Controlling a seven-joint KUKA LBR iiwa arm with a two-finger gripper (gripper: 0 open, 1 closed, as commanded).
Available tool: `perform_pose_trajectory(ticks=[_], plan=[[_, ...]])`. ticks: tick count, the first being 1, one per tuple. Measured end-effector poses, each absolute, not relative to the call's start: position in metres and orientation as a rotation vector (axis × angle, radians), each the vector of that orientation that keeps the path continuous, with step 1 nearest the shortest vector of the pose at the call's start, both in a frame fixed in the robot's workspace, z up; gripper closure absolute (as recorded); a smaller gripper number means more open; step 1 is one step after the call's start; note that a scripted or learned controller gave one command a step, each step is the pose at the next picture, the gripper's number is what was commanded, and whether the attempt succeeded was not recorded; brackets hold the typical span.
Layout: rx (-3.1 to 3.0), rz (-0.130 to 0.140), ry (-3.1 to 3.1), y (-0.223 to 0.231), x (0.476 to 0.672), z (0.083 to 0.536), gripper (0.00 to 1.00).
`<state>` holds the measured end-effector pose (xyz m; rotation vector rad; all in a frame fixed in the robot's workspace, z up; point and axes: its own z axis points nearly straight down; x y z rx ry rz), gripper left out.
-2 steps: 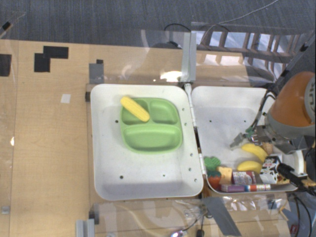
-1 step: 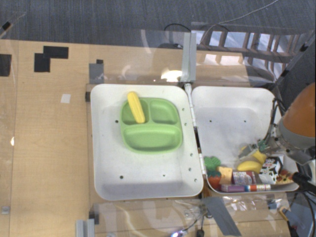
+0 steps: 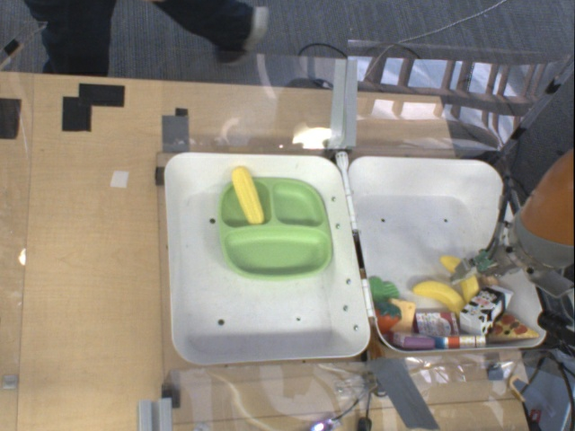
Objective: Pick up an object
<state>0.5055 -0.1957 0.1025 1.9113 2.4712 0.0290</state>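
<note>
Several small objects lie heaped in the near right corner of the right bin (image 3: pixel 422 196). Among them are a yellow banana (image 3: pixel 437 293), a black-and-white patterned box (image 3: pixel 482 311), a green toy (image 3: pixel 384 289), an orange piece (image 3: pixel 402 311) and a purple marker (image 3: pixel 420 340). My gripper (image 3: pixel 476 264) hangs low over this heap, just right of a small yellow piece (image 3: pixel 449 263) and above the banana. The grey arm with its orange band (image 3: pixel 550 212) reaches in from the right edge. Nothing can be seen held in the gripper.
The left bin (image 3: pixel 193 312) holds a green divided plate (image 3: pixel 274 227) with a yellow corn-like toy (image 3: pixel 247 195) across its back left section. A metal divider (image 3: pixel 343 115) stands between the bins at the back. A person's legs (image 3: pixel 135 7) are beyond the bench.
</note>
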Motion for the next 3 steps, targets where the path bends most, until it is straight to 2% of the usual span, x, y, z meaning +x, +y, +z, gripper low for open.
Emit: perform_pose_trajectory(ticks=[1,2,3], plan=[[1.908,0.034,2.467,-0.195,0.508,0.114,1.0],[2.05,0.006,2.373,-0.171,0.494,0.103,1.0],[1.947,0.007,2.458,-0.124,0.526,0.216,1.0]])
